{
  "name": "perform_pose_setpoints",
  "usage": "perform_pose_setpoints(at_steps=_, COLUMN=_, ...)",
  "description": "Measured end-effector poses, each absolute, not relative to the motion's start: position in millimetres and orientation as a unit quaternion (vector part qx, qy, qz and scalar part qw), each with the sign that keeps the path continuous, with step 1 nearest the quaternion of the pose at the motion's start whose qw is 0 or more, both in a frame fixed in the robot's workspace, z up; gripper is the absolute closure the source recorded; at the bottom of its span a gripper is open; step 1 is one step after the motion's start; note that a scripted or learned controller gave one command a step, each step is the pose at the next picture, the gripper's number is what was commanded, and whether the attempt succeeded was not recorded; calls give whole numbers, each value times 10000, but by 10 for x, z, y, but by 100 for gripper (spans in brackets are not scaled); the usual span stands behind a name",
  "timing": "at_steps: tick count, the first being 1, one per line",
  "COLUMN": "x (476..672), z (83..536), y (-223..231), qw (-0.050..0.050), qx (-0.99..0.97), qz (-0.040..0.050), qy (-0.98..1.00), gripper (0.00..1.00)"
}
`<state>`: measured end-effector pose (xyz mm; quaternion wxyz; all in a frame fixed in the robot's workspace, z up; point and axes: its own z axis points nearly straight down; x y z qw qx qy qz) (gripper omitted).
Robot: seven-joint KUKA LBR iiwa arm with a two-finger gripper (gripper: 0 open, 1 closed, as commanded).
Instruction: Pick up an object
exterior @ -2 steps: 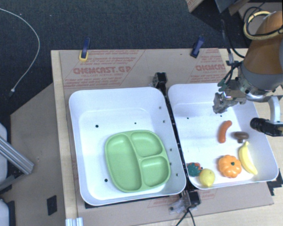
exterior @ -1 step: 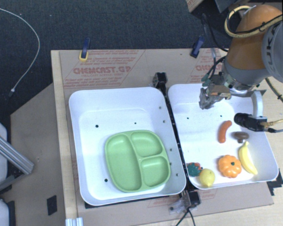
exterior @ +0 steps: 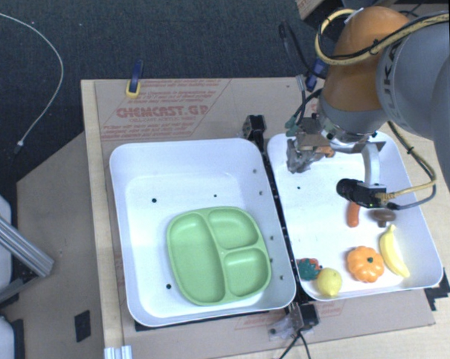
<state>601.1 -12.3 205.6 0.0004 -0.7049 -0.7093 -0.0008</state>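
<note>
I see the claw [exterior: 304, 155] hanging over the right bin [exterior: 315, 201] at its 11 o'clock corner; I cannot tell its state. The pumpkin [exterior: 364, 263], banana [exterior: 393, 252] and lemon [exterior: 329, 281] lie near 5 o'clock. A green divided plate [exterior: 217, 255] sits in the left bin [exterior: 137, 216].

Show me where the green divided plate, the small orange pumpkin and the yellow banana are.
Green divided plate [exterior: 214, 266], camera view, ridge where its compartments meet.
Small orange pumpkin [exterior: 364, 264], camera view, middle of its body.
Yellow banana [exterior: 393, 252], camera view, middle of its curved length.
</note>
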Motion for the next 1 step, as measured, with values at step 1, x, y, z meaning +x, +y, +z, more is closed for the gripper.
perform_pose_setpoints(at_steps=1, x=6105, z=2066, y=511, qw=2, qx=-7045, qz=-16, qy=-7097, gripper=100)
